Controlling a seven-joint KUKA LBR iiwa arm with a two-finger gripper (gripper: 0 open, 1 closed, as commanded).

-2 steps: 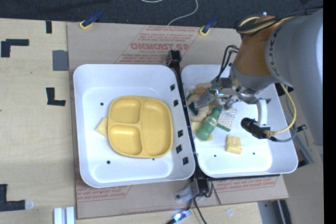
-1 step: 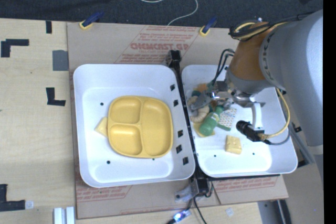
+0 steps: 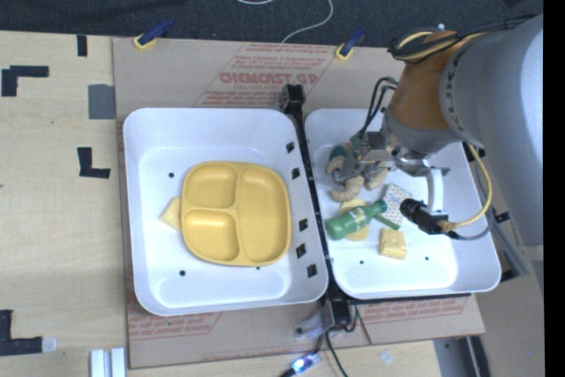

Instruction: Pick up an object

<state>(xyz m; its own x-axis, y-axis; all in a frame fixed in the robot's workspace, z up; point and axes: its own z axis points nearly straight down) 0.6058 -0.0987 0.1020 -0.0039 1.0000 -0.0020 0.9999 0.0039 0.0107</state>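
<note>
Bench with two white bins; left bin (image 3: pixel 146 146) – yellow divided plate (image 3: pixel 237 213); claw (image 3: pixel 364 162) low in right bin (image 3: pixel 468 265), grip state unclear.

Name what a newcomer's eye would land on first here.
The big yellow divided plate in the left bin dominates. Next comes the grey arm with its orange band, reaching over the right bin above a cluster of small items, among them a green bottle.

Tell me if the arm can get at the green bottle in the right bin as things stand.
Probably yes. The green bottle lies uncovered in the right bin, just below the tool, though small pieces crowd close beside it.
</note>
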